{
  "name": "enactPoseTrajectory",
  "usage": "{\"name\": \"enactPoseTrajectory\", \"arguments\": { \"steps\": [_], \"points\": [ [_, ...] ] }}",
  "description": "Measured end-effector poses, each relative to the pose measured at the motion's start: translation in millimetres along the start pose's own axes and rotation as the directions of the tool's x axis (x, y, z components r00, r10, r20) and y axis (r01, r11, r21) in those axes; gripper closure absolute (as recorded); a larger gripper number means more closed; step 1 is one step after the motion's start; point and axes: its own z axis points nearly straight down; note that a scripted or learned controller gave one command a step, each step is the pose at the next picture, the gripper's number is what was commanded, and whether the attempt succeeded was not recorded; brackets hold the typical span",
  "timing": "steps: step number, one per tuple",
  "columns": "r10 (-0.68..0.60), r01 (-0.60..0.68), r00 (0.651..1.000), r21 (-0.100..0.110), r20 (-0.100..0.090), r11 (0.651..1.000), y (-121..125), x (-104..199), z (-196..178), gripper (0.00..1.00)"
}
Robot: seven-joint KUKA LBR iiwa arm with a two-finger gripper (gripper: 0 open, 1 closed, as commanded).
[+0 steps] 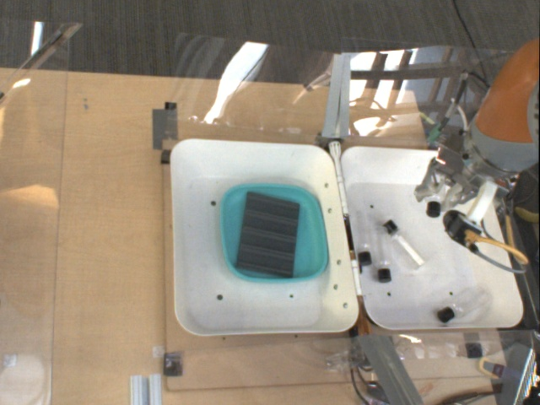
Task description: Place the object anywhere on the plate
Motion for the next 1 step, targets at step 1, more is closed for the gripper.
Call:
{"name": "enactPoseTrajectory", "arguments": {
  "steps": [1],
  "points": [
    [-0.087,0.087,0.996,0.005,0.001,0.996,-65.4,63.8,28.9,1.0]
  ]
}}
